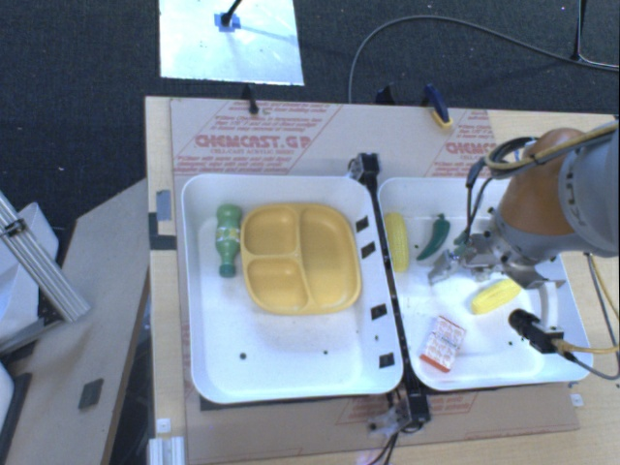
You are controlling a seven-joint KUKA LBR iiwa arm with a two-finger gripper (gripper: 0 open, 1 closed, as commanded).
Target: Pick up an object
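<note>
Two white bins (291, 381) are set on a printed board (257, 139) over dark carpet (77, 56). A metal sheet (228, 27) is laid beyond. The gripper (463, 260) is lowered into the right bin; its grip cannot be told.

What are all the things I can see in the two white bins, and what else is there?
bins: 2, white, side by side on the bench, left one and right one
plate: 1, yellow with three compartments, middle of the left bin
bottle: 1, green, left bin, just left of the plate
corn cob: 1, yellow, left side of the right bin
pepper: 1, green, right bin, right of the corn cob
yellow block: 1, yellow, right bin, below the arm's wrist
packet: 1, red and white, front of the right bin
clamp: 1, blue and yellow, back edge of the bench
arm: 1, grey with an orange band, reaching over the right bin
claw: 1, metal, low in the right bin beside the pepper
</note>
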